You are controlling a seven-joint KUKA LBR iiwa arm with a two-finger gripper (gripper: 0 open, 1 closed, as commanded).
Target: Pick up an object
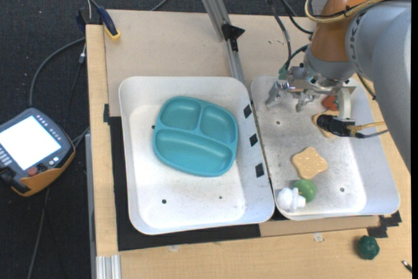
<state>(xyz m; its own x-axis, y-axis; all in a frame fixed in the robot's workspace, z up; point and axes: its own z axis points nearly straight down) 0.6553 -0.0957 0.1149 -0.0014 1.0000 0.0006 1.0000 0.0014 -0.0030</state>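
Down at the bench's near edge a green ball (368,246) sits outside the bins, well below my gripper (292,97). My fingers are spread apart with nothing between them, hanging over the right bin (366,199). Below me, toward the near rim, lie a tan cracker-shaped toy (309,163) and a green-and-white piece (297,195). Descending here, I risk closing on bare floor, since both lie apart from me.

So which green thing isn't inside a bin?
The dark green ball on the bench, past the right bin's near corner. The other green toy lies inside that bin.
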